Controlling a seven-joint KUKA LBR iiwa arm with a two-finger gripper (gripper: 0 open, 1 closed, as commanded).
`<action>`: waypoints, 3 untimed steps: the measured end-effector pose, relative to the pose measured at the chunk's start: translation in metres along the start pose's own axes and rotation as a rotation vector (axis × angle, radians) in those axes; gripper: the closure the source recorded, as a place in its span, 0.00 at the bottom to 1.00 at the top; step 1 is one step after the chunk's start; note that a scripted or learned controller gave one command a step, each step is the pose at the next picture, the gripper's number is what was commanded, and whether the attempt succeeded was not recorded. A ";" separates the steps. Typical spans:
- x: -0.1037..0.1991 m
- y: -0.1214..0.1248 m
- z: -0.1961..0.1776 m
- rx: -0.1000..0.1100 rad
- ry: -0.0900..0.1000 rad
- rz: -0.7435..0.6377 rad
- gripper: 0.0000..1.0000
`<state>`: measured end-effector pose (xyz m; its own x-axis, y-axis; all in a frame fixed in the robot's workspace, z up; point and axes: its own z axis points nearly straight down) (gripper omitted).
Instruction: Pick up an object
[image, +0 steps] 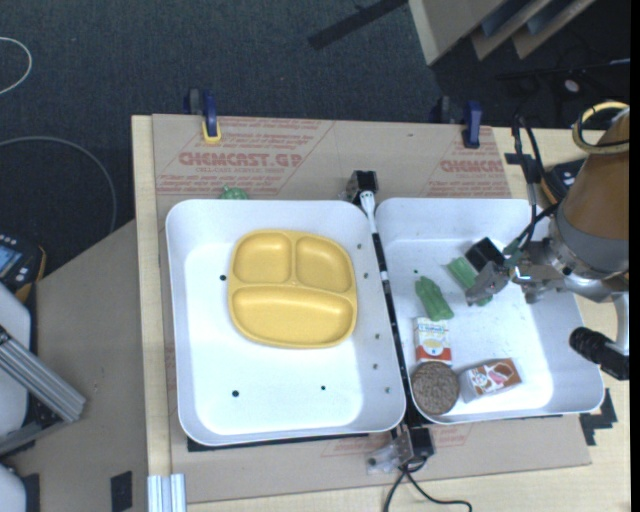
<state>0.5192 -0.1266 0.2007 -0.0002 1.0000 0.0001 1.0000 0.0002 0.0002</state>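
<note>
One fixed camera: you look down from above the bench (300, 150) at a slant, both white bins (200, 400) in frame, moderately distant.

the left bin (200, 380) is open along its front edge; the yellow tray (293, 288) fills its back half.
</note>
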 end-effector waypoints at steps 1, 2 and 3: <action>0.031 -0.040 0.115 -0.001 0.004 0.002 0.00; 0.029 -0.037 0.099 -0.010 0.002 0.000 1.00; -0.059 -0.030 0.004 -0.011 -0.010 0.007 1.00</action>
<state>0.4894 -0.1858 0.1966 0.0068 0.9999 -0.0096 0.9999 -0.0067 0.0117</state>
